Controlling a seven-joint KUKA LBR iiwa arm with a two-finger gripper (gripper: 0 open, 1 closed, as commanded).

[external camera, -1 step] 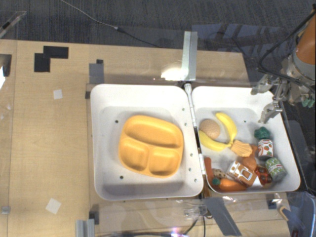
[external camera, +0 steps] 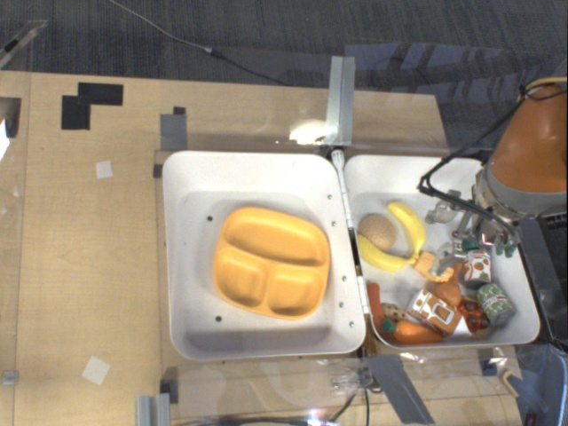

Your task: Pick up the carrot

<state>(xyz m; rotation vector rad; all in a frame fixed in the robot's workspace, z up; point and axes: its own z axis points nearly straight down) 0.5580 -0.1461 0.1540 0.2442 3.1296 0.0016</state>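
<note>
- The carrot (external camera: pixel 415 332) lies at the near edge of the right bin (external camera: pixel 531 325), wedged against a small carton (external camera: pixel 434 309).
- It looks a light, stiff, smooth toy — likely slippery; best taken across its thick middle.
- The gripper (external camera: pixel 475 236) hovers farther back near the banana (external camera: pixel 397 239) — I cannot tell its state.

A yellow compartment tray (external camera: pixel 271 262) lies in the middle of the left bin (external camera: pixel 191 327), clear of all four walls. In the right bin (external camera: pixel 373 176), a banana (external camera: pixel 401 238) curves near the left wall, with a brown round fruit (external camera: pixel 378 232) tucked just inside its bend. A small printed carton (external camera: pixel 434 310) sits toward the front edge, a green can (external camera: pixel 495 302) lies near the front right corner, and a little white box with red markings (external camera: pixel 477 267) rests just behind the can.
</note>
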